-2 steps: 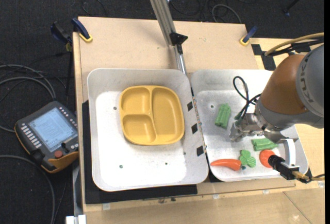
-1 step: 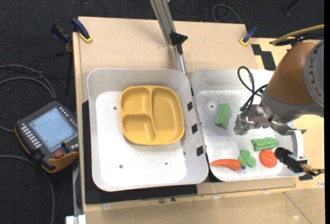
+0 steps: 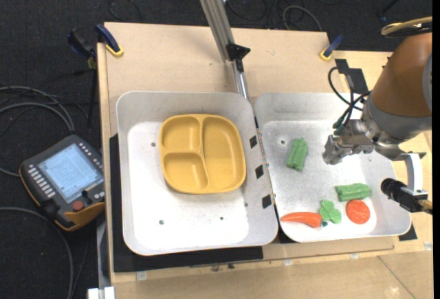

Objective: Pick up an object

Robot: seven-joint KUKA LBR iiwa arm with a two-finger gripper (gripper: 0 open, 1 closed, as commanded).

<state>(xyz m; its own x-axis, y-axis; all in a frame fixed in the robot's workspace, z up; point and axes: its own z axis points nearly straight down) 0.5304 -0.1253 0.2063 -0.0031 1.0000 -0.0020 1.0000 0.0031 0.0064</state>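
The gripper (image 3: pixel 335 153) hangs over the right bin (image 3: pixel 275 112), just right of a green block (image 3: pixel 298 153); whether it is released or clenched, I cannot tell. Nearer the front lie another green piece (image 3: pixel 353 190), a red tomato (image 3: pixel 357 211), a small green leafy piece (image 3: pixel 331 212) and an orange carrot (image 3: pixel 302 219). The left bin (image 3: pixel 137 153) holds a yellow divided plate (image 3: pixel 203 153); no writing is readable.

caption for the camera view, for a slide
Hand hovers over right bin of toy vegetables; yellow tray sits in left bin.
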